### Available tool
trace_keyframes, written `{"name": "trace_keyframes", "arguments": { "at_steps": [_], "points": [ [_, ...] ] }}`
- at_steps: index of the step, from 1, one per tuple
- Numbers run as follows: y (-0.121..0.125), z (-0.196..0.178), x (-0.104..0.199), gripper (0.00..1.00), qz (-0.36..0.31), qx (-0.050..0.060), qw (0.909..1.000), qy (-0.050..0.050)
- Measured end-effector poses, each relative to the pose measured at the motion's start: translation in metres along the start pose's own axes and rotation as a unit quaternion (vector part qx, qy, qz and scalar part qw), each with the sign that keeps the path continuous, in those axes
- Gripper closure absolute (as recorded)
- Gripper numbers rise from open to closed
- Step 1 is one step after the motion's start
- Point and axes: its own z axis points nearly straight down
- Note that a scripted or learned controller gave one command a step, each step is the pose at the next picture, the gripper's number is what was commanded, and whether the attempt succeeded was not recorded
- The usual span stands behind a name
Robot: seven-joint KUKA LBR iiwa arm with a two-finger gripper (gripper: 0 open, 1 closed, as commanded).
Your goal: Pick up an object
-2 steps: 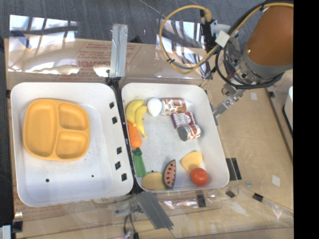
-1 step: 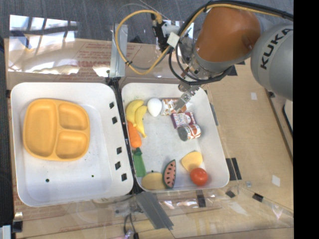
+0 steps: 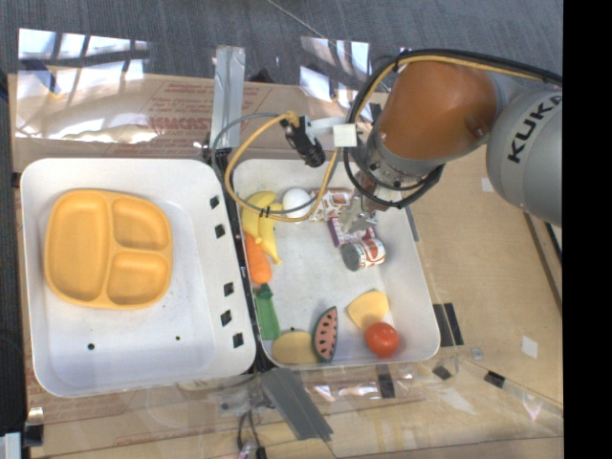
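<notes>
Right bin (image 3: 421,285): I counted eight items; left bin (image 3: 38,256), one yellow tray (image 3: 108,248).
Gripper (image 3: 359,226) sat over the can (image 3: 363,252) mid-bin, open floor around; I couldn't tell its grip.

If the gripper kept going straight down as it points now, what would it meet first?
Most likely the small red-and-white can lying in the right white bin, directly under the gripper; depth is hard to judge.

Glossy white plastic bins (image 3: 38,256), matt yellow plastic tray (image 3: 108,248).
</notes>
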Motion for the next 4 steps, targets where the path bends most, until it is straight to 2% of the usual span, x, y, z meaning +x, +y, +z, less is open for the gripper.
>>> {"name": "trace_keyframes", "arguments": {
  "at_steps": [1,2,3,4],
  "points": [
    [0.041,0.038,-0.022,1.0,-0.042,0.001,0.9991,0.001],
    [0.039,0.036,-0.021,0.0,-0.044,0.001,0.999,0.003],
    [0.058,0.041,-0.079,0.0,-0.028,0.0,0.9996,0.006],
    [-0.03,0.043,-0.037,0.0,-0.051,0.001,0.9987,0.004]
  ]
}}
